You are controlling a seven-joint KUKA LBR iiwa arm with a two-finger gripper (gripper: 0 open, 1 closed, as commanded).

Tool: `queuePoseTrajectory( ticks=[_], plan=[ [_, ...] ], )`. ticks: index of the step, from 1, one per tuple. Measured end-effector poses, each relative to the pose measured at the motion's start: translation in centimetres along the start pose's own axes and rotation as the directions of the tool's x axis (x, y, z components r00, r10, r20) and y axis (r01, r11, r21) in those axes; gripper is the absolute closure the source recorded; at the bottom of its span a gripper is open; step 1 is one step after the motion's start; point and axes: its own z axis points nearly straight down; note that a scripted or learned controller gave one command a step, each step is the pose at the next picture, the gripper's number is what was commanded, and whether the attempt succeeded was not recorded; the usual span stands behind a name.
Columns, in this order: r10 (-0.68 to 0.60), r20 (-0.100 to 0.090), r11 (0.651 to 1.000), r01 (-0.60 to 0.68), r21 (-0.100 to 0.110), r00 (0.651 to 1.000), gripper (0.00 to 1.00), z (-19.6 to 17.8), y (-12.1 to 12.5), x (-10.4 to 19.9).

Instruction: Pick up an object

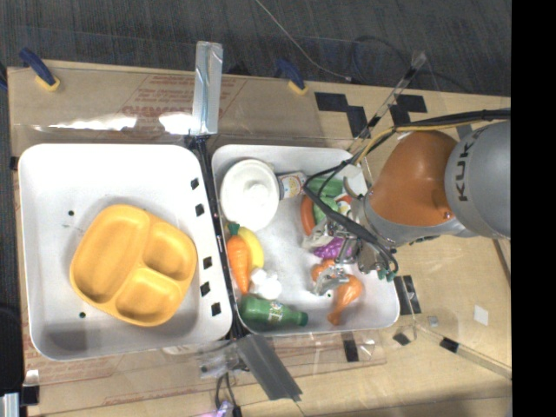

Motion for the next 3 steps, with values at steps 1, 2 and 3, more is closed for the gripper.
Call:
queuePoseTrajectory(
  ticks=[1, 2, 3],
  plan=[
    [0.033, -0.001, 0.999, -0.033, 0.000, 0.999, 0.00, 0.0, 0.0, 0.0],
    [0.075, -0.003, 0.997, -0.075, 0.000, 0.997, 0.00, 0.0, 0.7, 0.0],
    [0.228, -0.006, 0.974, -0.228, 0.000, 0.974, 0.00, 0.1, 2.3, 0.4]
  ],
)
